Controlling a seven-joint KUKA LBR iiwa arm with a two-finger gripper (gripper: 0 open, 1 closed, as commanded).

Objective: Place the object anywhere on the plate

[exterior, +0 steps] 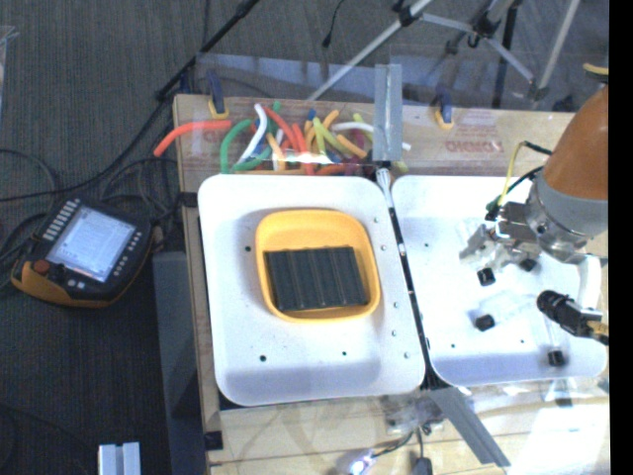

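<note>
The yellow plate (pixel 316 228) sits in the middle of the left bin (pixel 227 344), and a dark ribbed rectangular object (pixel 315 277) already lies flat inside it, covering most of the plate's floor. Judged from that alone, the placing looks done or nearly so, though I cannot say for certain that this slab is the task's object rather than part of the plate.

The gripper (pixel 499 250) hangs over the right bin (pixel 445 359), well apart from the plate and across the divider from it. Nothing shows between its tips, and whether the jaws stand apart or together I cannot tell; they are too small and cluttered here.

A few small dark bits (pixel 484 321) lie on the right bin's floor, below the gripper and far from the plate; their nature is unclear.

The plate is a glossy, rounded-corner square with a raised rim, likely plastic. The slab in it is matte, dark grey-green, with parallel grooves. Both bins are smooth white, shallow, with rounded corners. Behind the plate, along the back of the surface, lies a tangle of coloured flexible tubes (pixel 287 139).
</note>
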